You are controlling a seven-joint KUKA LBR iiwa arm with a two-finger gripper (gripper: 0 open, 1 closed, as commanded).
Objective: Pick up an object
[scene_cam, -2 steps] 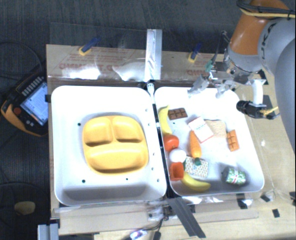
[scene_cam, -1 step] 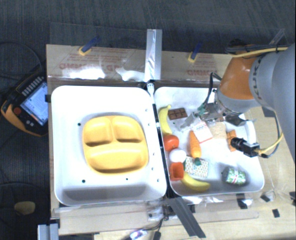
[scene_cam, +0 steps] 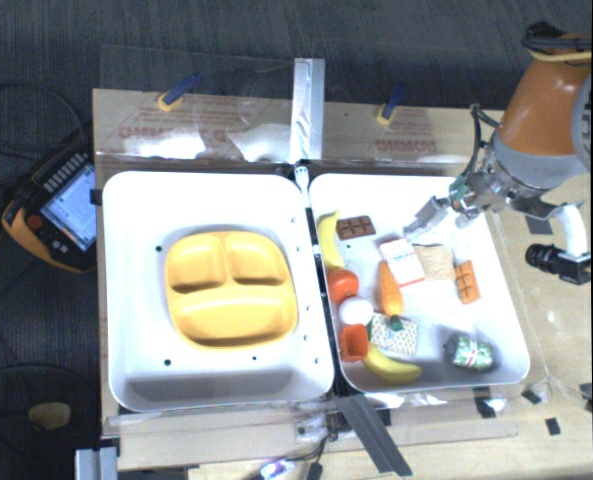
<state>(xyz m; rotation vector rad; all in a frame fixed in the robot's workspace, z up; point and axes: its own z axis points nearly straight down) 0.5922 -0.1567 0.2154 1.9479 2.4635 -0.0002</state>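
Tool point(scene_cam: 423, 218) low over right bin's point(scene_cam: 509, 318) far side, grip unreadable; carrot point(scene_cam: 390, 288) lengthwise near-to-far, leafy tip toward near edge.

Arm point(scene_cam: 541, 118) reaches from right; gripper point(scene_cam: 423, 220) angled down-left — low.

A pale wooden bench point(scene_cam: 556, 368) stands on dark grey carpet point(scene_cam: 226, 13). At ten o'clock two clips, one blue point(scene_cam: 179, 91) and one yellow point(scene_cam: 387, 107), pin a clear plastic sheet point(scene_cam: 206, 133) to the bench's far edge. At nine o'clock a handheld control pendant point(scene_cam: 61, 208) with a lit screen lies on the carpet, black cables point(scene_cam: 6, 103) looping around it. Light is even and soft.
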